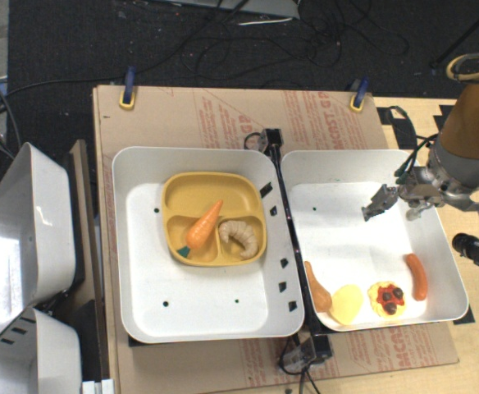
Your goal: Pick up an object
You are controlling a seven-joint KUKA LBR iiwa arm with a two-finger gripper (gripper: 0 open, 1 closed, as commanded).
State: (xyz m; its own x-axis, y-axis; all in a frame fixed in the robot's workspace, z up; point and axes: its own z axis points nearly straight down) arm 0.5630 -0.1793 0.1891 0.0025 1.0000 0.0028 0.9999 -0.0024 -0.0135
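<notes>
1. I see the jaws point(385, 201) over the upper right of the right bin point(338, 171); they stand apart, with nothing between them.
2. Along that bin's near edge lie a sausage point(418, 276), a small pizza point(387, 298), a yellow disc point(347, 303) and an orange strip point(317, 287). All sit well apart from the jaws.
3. The left bin point(141, 220) holds a yellow divided plate point(215, 189). On it a carrot point(203, 225) lies tilted beside a pale shrimp point(239, 236).
4. Both bins rest side by side on the table point(207, 113).
</notes>
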